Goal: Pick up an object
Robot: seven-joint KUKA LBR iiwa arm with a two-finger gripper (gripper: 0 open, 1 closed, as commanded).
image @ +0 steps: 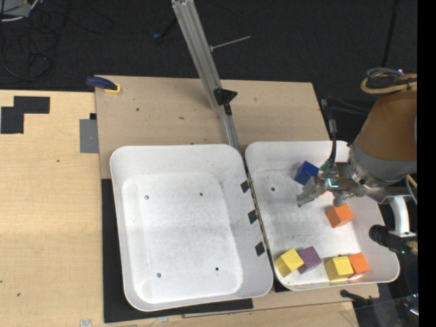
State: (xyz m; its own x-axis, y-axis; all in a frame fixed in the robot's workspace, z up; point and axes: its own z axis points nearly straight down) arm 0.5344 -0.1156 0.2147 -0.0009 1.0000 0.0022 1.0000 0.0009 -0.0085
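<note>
Gripper (319, 191) at the end of the grey arm with its orange band (387, 131) hangs low over the right shallow white plastic bin (272, 157), reached in from the right; whether it is open or shut I cannot tell, and nothing shows plainly as held.

Largest of what lies below is the pale wooden bench (48, 182), which carries the two bins side by side. The left white bin (126, 162) sits just beside the right one, their inner rims meeting at a row of small black clips (252, 215). A slanted grey metal rail (201, 53) runs down from the top of the view toward the gap between the bins.

All the blocks lie in the right bin. A blue cube (306, 172) sits just up and left of the gripper, very near it; whether they touch I cannot tell. An orange cube (340, 214), tilted so that a corner points toward the camera, lies just below and right of the gripper, near it but apart. Well apart, along the near rim of the bin, sit four more: a yellow cube (289, 261) touching a purple cube (309, 257), and farther right a second yellow cube (338, 268) touching a second orange cube (358, 263).
</note>
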